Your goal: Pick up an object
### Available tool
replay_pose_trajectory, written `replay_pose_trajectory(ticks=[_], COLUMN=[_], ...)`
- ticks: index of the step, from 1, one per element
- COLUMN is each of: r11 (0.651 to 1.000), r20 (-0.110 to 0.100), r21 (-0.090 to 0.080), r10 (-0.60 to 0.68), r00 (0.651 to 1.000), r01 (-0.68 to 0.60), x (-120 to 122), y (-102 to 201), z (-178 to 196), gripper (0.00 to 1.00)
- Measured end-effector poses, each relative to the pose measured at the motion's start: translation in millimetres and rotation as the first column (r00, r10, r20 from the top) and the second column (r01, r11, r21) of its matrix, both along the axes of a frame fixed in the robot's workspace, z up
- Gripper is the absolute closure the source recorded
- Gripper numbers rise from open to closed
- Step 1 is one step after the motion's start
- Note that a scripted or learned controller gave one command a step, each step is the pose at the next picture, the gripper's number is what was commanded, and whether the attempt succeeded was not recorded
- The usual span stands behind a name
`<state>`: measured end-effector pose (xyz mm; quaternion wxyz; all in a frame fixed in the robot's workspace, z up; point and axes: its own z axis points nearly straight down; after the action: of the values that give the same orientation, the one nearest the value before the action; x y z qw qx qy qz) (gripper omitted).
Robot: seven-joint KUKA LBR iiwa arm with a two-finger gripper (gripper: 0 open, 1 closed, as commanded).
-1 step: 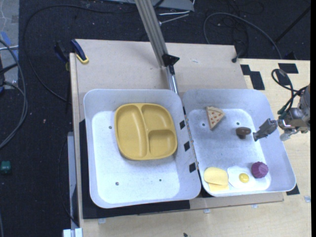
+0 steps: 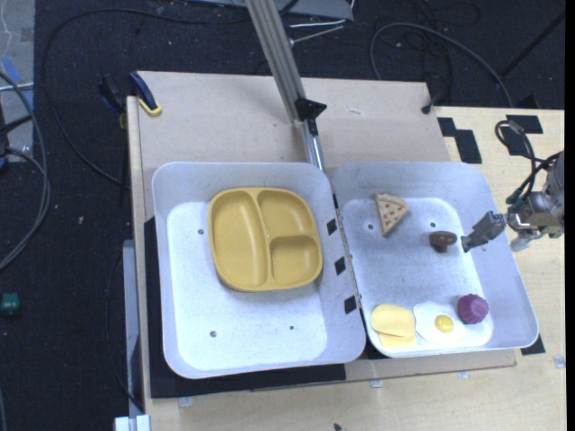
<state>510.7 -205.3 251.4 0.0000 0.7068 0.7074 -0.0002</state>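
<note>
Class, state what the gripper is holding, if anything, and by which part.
Nothing: the gripper sits at the right bin's edge, near the brown piece, gripping none.

The arm (image 2: 548,206) is cut off by the right edge; the claw's (image 2: 482,230) fingers blur together.

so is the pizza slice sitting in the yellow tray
No, the pizza slice lies in the right bin, while the yellow tray sits in the left bin.
</note>
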Motion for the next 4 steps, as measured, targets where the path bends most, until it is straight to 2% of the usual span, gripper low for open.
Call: replay_pose_trajectory(ticks=[2,3,4], r11=[1.0,1.0,1.0], r20=[-0.004,0.002,0.009], r21=[0.002,-0.002,-0.005], r10=[-0.002,-0.002,-0.002], r00=[1.0,1.0,1.0], r01=[0.002,0.002,0.002], x=[10,11,13], y=[-3,-3,-4], z=[-116,-160,-146], gripper=[0.0,0.0,1.0])
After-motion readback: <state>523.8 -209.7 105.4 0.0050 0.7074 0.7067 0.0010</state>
